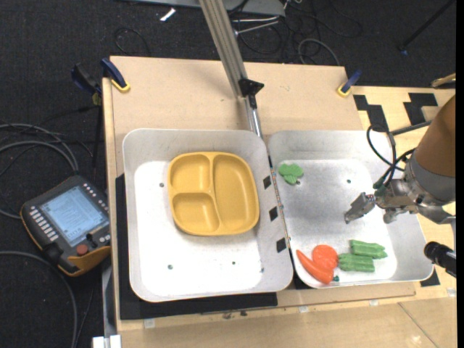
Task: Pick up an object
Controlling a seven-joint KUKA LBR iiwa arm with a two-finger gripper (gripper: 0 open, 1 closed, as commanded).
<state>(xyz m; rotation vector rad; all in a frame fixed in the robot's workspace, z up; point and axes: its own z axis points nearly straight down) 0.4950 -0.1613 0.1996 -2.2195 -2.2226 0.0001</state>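
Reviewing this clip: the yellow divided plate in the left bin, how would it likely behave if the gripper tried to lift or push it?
The yellow plate looks like moulded plastic, so probably stiff and light. It lies flat on the left bin, so a push would likely slide it rather than tip it. Its low, rounded rim looks awkward for the gripper to pinch.

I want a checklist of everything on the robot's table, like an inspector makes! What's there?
Surface: wooden bench bearing left white bin and right white bin.
Job's things: green leafy toy, orange carrot, red tomato, green pods, all in the right bin.
Clutter: yellow divided plate in the left bin.
Grippers: pincer over the right bin, holding nothing, above the pods.
Cables: black cables on the floor.
Surroundings: handheld controller left of the bench.
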